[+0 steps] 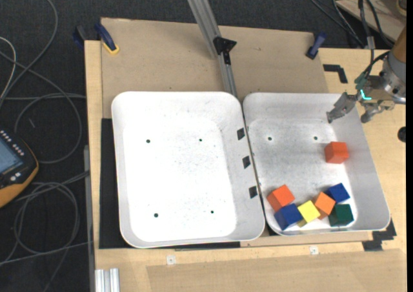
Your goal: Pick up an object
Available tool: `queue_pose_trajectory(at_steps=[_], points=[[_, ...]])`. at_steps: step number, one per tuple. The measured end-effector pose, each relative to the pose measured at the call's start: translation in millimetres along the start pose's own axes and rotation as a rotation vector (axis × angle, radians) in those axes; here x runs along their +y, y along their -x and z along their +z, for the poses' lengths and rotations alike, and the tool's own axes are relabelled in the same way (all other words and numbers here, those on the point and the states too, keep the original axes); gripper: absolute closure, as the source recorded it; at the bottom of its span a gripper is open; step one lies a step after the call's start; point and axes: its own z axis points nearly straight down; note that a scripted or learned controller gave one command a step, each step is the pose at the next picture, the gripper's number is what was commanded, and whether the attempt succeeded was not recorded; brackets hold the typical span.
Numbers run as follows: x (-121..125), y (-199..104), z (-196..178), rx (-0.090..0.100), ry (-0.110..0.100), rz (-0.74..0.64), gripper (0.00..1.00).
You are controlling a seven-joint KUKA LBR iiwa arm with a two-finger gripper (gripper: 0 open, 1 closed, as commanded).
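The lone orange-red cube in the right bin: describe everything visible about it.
The orange-red cube is a small, matte block with plain, unmarked faces, possibly wood or plastic. It sits flat on the floor of the right white bin, in its right half toward the far side, casting a small shadow. Nothing touches it: it lies apart from the cluster of coloured blocks at the near edge. The robot's hand hovers beyond it near the bin's far right corner, holding nothing.

Pretty even, bright overhead light, white bins (174,106) nearly blown out, soft short shadows under the blocks (310,205). Slightly grainy, floor at frame edges dark.
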Motion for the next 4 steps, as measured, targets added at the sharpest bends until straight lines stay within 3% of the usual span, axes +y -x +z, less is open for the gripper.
queue_pose_trajectory(at_steps=[1,4], points=[[1,0,-3,-0.002,0.004,-0.002,0.0],[-1,-6,119,-0.001,0.002,-0.001,0.0]])
